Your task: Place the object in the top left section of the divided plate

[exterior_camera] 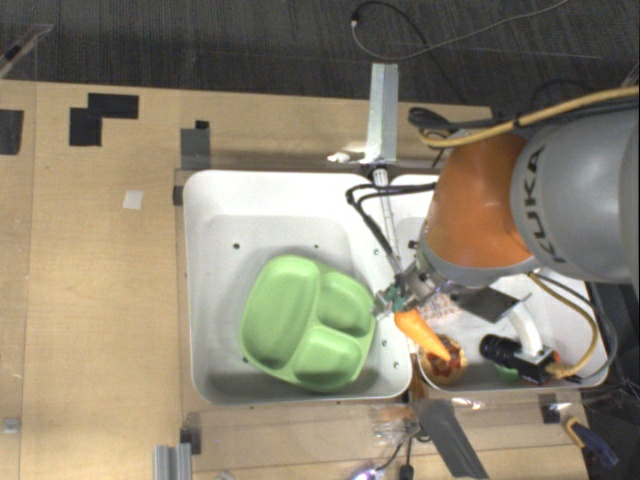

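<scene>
The grey arm (560, 198) looms nearest; its hand (400, 296), grip state unclear, hangs just above an orange carrot (420, 334), right of the green divided plate (305, 320).

Divided plate (305, 320): showing plain light green. Bins (215, 268): showing white. Carrot-like object (420, 334): showing orange. Arm (575, 198): showing grey, orange band (480, 208) above wrist. Surface (90, 298): showing pale tan wood, black patches upper left. Floor (200, 18): showing dark grey ribbing.
</scene>
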Available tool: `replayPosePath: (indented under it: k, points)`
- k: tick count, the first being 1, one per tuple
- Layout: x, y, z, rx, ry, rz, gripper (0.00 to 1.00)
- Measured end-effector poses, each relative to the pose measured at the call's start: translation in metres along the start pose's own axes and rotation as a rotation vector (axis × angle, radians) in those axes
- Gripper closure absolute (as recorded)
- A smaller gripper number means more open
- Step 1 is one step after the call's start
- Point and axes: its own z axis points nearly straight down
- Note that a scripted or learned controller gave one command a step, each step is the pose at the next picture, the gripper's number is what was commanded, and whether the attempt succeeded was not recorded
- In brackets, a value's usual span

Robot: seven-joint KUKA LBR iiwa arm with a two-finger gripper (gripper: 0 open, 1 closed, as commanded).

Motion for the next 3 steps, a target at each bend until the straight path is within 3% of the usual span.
replayPosePath:
  k: [1, 2, 3]
  points:
    - [0.0, 0.0, 0.0, 0.0, 0.0, 0.0, 0.0]
    - [-0.043, -0.025, 0.0, 0.0, 0.001, -0.244, 0.0]
    - [0.004, 0.003, 0.0, -0.002, -0.001, -0.245, 0.0]
